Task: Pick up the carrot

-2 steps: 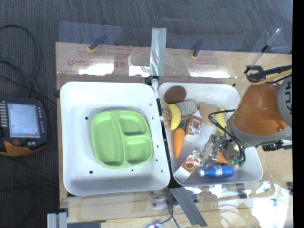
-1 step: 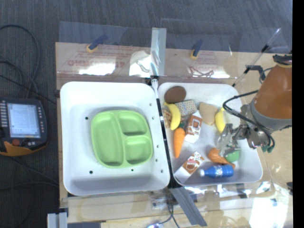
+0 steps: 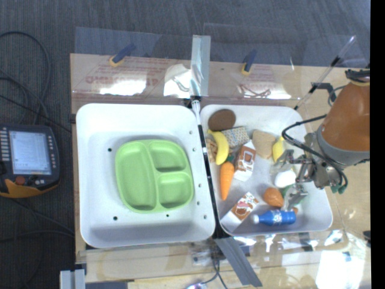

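While the gripper (image 3: 299,182) hangs low over the right bin (image 3: 313,221), can't tell its state, too cluttered. Carrot (image 3: 226,179) lies on that bin's left side, tip down, just beside a banana (image 3: 218,147) and a small carton (image 3: 245,161). Well apart from gripper. Green divided tray (image 3: 154,174) in left bin (image 3: 96,137).

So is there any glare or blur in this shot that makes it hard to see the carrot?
Camera view: the carrot is sharp and evenly lit, with no glare on it. Bright reflections sit on the clear panels behind the bins and along the front edge. The gripper is cluttered with cables and slightly soft, so its fingers are hard to read.
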